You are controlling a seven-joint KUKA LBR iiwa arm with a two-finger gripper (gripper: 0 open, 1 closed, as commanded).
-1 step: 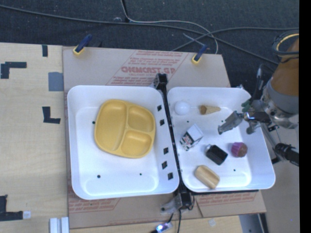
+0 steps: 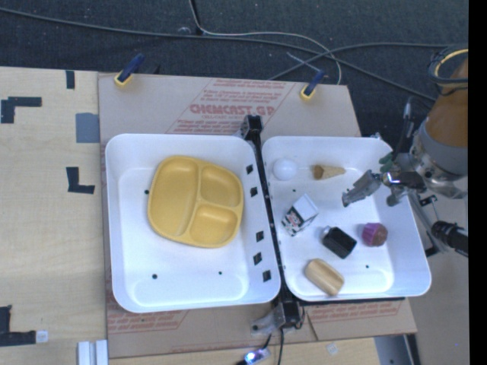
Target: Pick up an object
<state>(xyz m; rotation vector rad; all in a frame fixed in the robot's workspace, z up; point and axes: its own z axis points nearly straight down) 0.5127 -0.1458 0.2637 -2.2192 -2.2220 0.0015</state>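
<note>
The right bin [image 2: 403,280] holds several small objects: a white ball [image 2: 284,169], a tan wedge [image 2: 327,172], a small white and black box [image 2: 300,214], a black block [image 2: 338,242], a purple lump [image 2: 373,234] and a tan roll [image 2: 325,276]. My gripper [image 2: 374,195] hangs over the right side of this bin, above and just behind the purple lump. Its fingers are spread open and nothing sits between them. One finger [image 2: 358,191] points left toward the bin's middle.
A yellow divided plate [image 2: 195,201] lies in the left bin [image 2: 129,280]. A black divider [image 2: 262,204] runs between the two bins. Cables [image 2: 319,52] trail across the dark floor behind the bench. Two yellow and blue clamps [image 2: 129,68] hold the cardboard's far edge.
</note>
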